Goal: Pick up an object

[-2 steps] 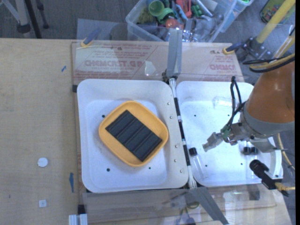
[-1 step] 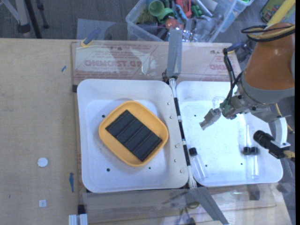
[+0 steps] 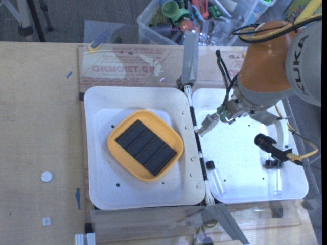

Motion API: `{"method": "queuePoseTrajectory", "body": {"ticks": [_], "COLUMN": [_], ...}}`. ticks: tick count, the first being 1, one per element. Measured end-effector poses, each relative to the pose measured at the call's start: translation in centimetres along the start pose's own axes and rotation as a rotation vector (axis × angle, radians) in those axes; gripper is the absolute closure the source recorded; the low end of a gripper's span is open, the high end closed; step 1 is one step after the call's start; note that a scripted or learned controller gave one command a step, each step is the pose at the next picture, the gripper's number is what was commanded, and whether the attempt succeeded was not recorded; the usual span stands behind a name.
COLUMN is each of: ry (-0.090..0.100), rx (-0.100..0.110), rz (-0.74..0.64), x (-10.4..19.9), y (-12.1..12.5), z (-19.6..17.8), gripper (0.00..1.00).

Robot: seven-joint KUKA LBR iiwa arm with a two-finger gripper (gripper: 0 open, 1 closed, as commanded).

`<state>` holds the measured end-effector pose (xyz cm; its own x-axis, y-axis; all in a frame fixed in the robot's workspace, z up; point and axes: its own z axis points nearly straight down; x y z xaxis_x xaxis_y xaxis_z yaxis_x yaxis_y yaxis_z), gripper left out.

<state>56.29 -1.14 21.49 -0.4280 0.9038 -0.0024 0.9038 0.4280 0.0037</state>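
The arm [image 3: 271, 60] covers the far right corner of the right bin [image 3: 245, 188], and its orange band and grey housing are cut off by the view's top and right edges. Below the wrist, the gripper [image 3: 210, 122] shows as a small cluster of silvery parts over the left side of the right bin, close to the rim it shares with the left bin [image 3: 97, 137]. It is too small and cluttered to tell whether it is released or clenched, and nothing can be seen held in it. A black cylindrical piece [image 3: 265, 142] with a yellow-tipped cable sits over the right part of that bin; whether it is loose or belongs to the arm's gear cannot be told. The object to pick, a yellow square dish [image 3: 145, 144] with a black slatted panel on top, lies turned diagonally at the middle of the left bin. It has bare white floor on every side and touches no wall, and it is well apart from the gripper, across the shared rim. Beyond the bins lies a printed cardboard sheet [image 3: 127, 65], its lettering too faint to read. Farther still is a clear tub of colourful toys [image 3: 204, 9], cut off by the top edge. A small white disc [image 3: 46, 176] rests on the open wooden bench [image 3: 36, 111] at the left.
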Motion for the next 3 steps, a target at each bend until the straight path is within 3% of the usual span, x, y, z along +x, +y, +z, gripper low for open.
{"method": "queuePoseTrajectory", "body": {"ticks": [1, 2, 3], "ry": [-0.003, 0.003, 0.003], "rx": [-0.004, 0.004, 0.005], "rz": [0.003, 0.265, 0.265], "x": [-0.2, -5.3, -5.3], "y": [0.0, -7.4, -7.4], "z": [-1.0, -0.9, -0.8], "gripper": [1.0, 1.0, 0.0]}}
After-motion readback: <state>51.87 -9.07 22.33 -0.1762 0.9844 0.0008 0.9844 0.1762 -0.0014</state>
